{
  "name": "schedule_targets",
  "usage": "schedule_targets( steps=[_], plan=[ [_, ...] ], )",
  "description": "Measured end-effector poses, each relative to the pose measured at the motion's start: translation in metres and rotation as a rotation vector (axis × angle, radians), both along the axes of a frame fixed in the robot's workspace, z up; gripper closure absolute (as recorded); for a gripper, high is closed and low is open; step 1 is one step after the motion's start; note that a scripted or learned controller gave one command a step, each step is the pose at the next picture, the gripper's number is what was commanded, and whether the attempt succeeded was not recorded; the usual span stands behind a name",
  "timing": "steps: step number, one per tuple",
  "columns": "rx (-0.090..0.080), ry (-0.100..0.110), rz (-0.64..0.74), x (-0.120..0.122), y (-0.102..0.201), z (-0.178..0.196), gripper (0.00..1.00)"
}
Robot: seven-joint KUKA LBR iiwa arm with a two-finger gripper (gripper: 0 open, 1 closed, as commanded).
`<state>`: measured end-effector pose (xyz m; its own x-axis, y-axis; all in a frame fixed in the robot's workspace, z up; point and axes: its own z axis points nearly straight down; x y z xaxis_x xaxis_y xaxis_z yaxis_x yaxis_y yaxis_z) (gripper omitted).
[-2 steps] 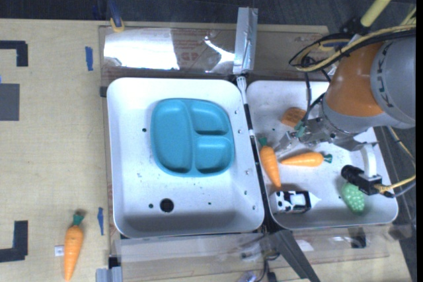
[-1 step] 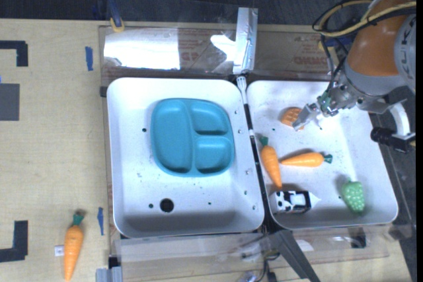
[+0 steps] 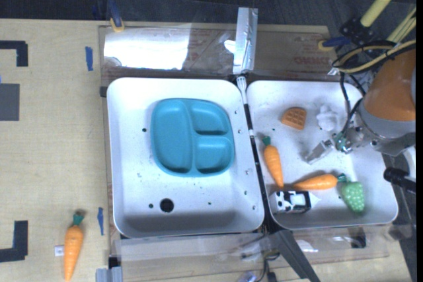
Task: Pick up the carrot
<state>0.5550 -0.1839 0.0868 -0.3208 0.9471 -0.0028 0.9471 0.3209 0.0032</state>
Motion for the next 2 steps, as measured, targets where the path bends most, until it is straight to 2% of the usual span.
schedule_targets(
  steps=[1, 2],
  plan=[
    [0.007, 0.000, -0.095, 0.054, -0.021, 0.000, 0.00],
    [0.001, 0.000, -0.020, 0.067, 0.016, -0.001, 0.00]
  ],
)
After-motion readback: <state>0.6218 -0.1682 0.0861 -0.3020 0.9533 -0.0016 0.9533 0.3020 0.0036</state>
